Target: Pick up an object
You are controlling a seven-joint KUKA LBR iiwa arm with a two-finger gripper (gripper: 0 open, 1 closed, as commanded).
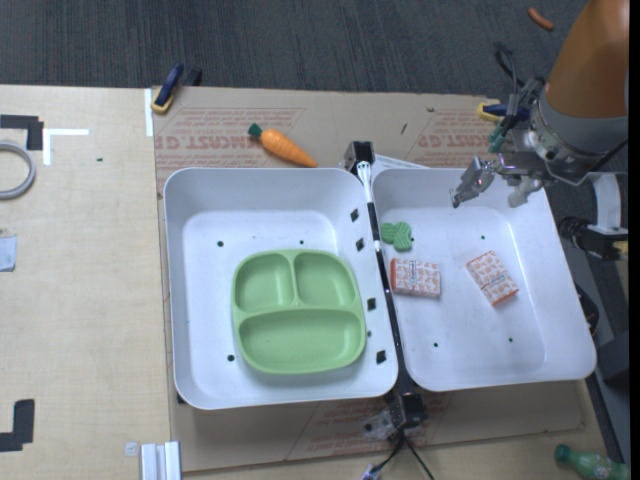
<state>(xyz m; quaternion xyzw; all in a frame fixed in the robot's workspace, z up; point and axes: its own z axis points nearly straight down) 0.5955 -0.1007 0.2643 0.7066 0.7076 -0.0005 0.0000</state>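
- Fingers of the gripper (493, 180) look spread apart to us, with nothing between them, hanging over the far edge of the right bin (560, 298).
- We judge the pick barely begun: nothing is lifted and every candidate lies on the right bin's floor.
- Nearest the fingers, toward the right bin's inner wall, lies a small green toy (397, 234); just nearer the camera sits a patterned box (415, 278), and a second patterned box (492, 277) rests near the bin's middle.
- Beyond the right bin's inner wall, the left bin (190, 268) holds a green divided plate (298, 311).
- What remains, as we read it: choosing one item, descending, closing and lifting.
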